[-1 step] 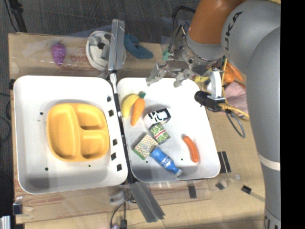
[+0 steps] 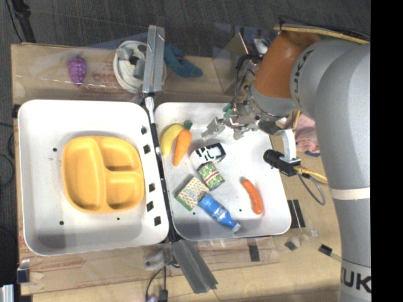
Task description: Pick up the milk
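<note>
The milk, a small black-and-white carton (image 2: 211,151), lies in the right bin (image 2: 277,194) near its middle, just right of the carrot. My gripper (image 2: 227,129) hangs over the bin's back part, slightly up and right of the carton and apart from it. Its two metal fingers (image 2: 211,128) stand spread open with nothing between them. The grey arm with its orange band comes in from the upper right.
Around the carton in the right bin lie a banana (image 2: 169,136), a carrot (image 2: 182,146), a green carton (image 2: 211,175), a checkered packet (image 2: 190,193), a blue bottle (image 2: 218,211) and a red sausage (image 2: 253,195). The left bin (image 2: 38,225) holds a yellow divided tray (image 2: 104,172).
</note>
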Action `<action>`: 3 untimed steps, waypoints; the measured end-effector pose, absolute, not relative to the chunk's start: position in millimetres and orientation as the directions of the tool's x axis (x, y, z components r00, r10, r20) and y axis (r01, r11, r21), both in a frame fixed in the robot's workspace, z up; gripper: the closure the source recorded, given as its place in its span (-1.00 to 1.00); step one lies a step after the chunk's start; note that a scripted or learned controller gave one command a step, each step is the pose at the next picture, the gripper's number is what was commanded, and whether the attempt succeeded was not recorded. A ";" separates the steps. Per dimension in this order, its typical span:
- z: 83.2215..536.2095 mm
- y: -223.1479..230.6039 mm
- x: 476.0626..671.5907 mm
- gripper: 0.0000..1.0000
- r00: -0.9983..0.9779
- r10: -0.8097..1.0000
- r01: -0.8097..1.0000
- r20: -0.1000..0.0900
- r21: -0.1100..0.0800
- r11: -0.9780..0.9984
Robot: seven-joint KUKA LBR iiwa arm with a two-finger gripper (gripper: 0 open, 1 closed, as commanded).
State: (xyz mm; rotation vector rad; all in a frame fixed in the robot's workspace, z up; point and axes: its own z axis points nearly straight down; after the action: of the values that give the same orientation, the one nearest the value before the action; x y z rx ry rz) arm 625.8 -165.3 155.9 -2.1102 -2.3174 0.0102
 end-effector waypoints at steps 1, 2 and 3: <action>111.9 -143.4 611.6 -1.00 -0.080 0.997 0.997 -0.009 0.019 0.080; 108.7 -128.4 610.5 -1.00 0.014 1.000 0.999 -0.012 0.032 -0.014; 106.8 -110.3 589.8 -1.00 0.026 1.000 0.999 -0.011 0.036 -0.026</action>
State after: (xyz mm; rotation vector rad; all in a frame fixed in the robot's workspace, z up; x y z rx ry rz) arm 589.8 -110.3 106.8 -2.2740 -2.2159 -0.0272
